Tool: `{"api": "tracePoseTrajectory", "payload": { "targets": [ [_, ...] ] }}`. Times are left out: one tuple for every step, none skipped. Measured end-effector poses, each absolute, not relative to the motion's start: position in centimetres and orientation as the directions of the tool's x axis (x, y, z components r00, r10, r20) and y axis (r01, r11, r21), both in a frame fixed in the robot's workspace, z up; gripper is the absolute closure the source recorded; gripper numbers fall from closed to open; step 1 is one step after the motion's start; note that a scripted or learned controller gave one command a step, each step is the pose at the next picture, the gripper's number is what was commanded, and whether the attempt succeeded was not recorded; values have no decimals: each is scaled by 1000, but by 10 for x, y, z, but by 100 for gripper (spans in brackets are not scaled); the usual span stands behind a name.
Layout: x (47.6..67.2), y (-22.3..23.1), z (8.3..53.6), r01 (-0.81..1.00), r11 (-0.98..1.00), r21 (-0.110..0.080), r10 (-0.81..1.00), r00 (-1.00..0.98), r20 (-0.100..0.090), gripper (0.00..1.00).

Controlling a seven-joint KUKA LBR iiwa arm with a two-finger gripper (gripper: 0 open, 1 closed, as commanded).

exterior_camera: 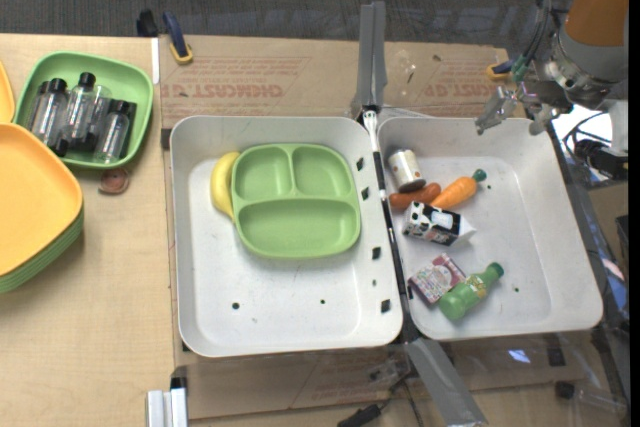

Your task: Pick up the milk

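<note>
Hovering gripper, milk untouched in right bin

Gripper sits above the top right corner of the right bin, fingers spread, nothing between them. Arm enters from the upper right, orange band visible.

Milk is a small cow-print carton lying on its side in the left half of the right bin, close to the divider. Long axis runs roughly left-right with a slight downward tilt toward the right; cannot tell which end is the top. Well apart from the gripper.

Neighbours: sausage just above it, carrot up and right, metal can above those. Pink packet and green bottle lie below, touching each other.

Left bin holds a green divided plate overlapping a yellow item at its left edge.
</note>
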State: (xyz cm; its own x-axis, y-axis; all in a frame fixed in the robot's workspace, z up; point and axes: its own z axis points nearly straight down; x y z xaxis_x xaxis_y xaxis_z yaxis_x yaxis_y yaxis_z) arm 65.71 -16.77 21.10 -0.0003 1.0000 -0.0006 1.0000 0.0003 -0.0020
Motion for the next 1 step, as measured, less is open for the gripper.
{"api": "tracePoseTrajectory", "payload": {
  "targets": [
    [620, -99, 115, 970, 243, -1, 970, -243, 0, 0]
  ]
}}
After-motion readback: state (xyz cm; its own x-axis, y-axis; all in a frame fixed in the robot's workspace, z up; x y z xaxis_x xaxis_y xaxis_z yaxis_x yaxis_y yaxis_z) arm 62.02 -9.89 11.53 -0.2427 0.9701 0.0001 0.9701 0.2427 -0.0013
